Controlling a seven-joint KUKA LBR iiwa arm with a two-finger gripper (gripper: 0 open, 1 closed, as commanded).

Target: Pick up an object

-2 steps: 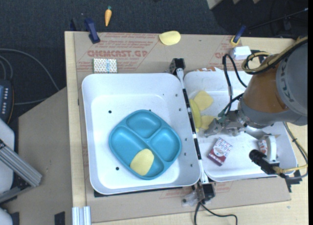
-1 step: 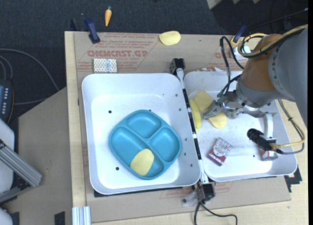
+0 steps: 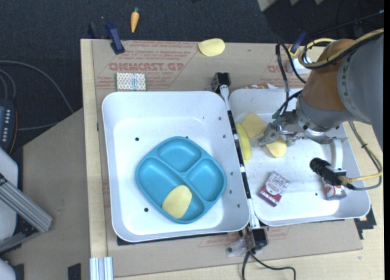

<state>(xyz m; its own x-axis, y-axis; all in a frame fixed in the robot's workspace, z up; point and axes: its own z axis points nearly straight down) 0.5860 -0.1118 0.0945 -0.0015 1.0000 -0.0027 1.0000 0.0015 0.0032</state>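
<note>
- Right now the gripper (image 3: 272, 137) sits low in the right bin (image 3: 304, 209), over a small yellow piece (image 3: 276, 149).
- Whether it grips anything, I cannot tell.
- That piece lies just beneath it.

Grey arm (image 3: 359, 78) with orange band, reaching in from the right, wrist bent low, gripper (image 3: 272, 137) pointing left.

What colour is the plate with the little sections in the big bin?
The divided plate is light blue, seen clearly in the camera view.
</note>
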